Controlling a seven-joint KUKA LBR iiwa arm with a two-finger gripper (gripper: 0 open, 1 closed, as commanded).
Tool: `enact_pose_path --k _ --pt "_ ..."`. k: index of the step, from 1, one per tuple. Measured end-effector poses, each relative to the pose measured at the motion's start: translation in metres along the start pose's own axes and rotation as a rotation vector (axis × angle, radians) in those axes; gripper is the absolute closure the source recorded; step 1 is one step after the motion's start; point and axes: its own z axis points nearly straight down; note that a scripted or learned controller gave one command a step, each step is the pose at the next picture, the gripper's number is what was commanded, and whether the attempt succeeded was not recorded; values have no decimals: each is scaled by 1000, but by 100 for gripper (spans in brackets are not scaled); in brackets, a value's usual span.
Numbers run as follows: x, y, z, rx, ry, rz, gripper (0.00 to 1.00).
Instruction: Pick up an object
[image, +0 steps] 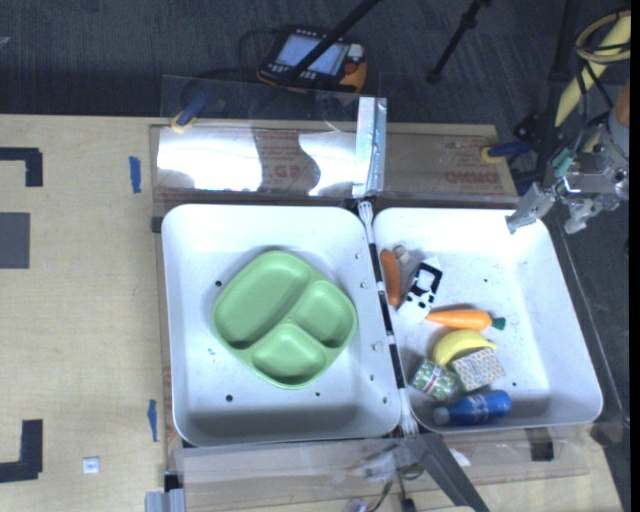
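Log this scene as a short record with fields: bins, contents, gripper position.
left bin: holds a green divided plate
right bin: holds a carrot, a banana, a blue bottle, a small orange piece by the divider, a black-and-white tag, and two small patterned packets
object cluster: lower left part of the right bin, items close together
gripper: above the right bin's top right corner, apart from the objects, nothing seen in it
task state: no object picked yet
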Motion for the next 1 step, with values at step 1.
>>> enact_pose_path --k 1 --pt "-2 -73 114 2 1 -57 0"
